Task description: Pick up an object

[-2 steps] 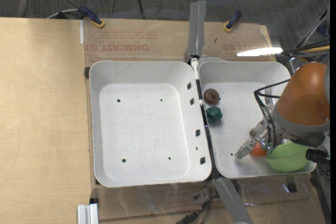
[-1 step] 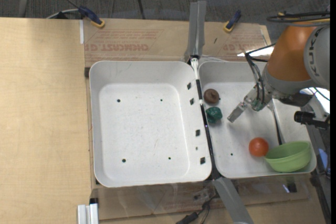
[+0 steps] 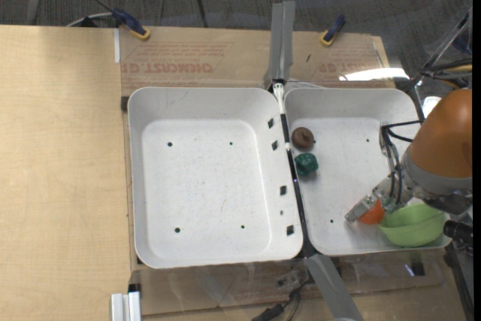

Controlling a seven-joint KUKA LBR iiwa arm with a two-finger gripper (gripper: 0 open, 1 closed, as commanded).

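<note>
Two bins on bench; I see left bin (image 3: pixel 150 116) bare, right bin (image 3: pixel 338 110) holding all objects. Brown piece (image 3: pixel 302 137) and green piece (image 3: pixel 306 165) sit near divider, just apart. Gripper (image 3: pixel 364 213) low at right bin's near corner, orange object (image 3: pixel 371 216) at its tip, lime-green bowl (image 3: pixel 412 226) just beside. Cannot tell whether orange object is clamped or merely touched. I judge step as grasp attempt on orange object. Next move calls for straight lift, then check that piece rises with tool; bowl crowding could knock it loose.
</note>
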